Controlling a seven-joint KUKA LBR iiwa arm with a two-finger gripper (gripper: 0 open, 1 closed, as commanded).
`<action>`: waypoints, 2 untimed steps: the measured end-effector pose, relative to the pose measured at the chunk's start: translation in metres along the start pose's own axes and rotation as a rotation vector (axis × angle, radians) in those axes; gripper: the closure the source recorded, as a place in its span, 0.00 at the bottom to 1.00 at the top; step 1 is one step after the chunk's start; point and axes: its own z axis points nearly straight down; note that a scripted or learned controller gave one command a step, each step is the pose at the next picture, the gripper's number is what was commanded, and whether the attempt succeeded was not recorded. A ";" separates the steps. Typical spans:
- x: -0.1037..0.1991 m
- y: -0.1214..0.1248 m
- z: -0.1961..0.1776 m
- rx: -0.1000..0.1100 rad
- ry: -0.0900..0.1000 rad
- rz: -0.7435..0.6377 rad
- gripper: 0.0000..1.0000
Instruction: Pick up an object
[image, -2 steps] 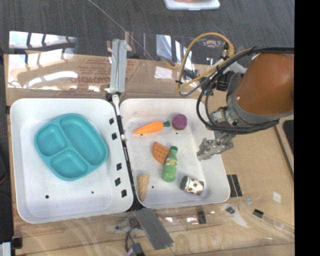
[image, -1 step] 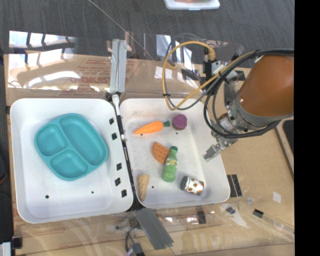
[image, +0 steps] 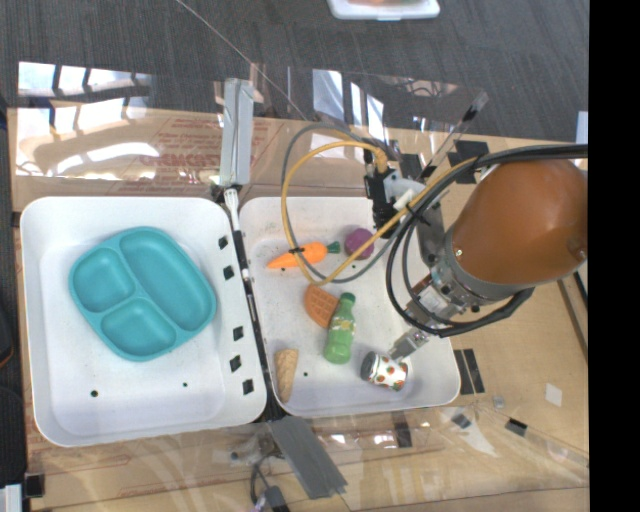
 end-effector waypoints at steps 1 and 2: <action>0.015 0.002 -0.016 0.006 0.006 -0.518 1.00; 0.014 -0.004 -0.036 0.007 0.006 -0.720 1.00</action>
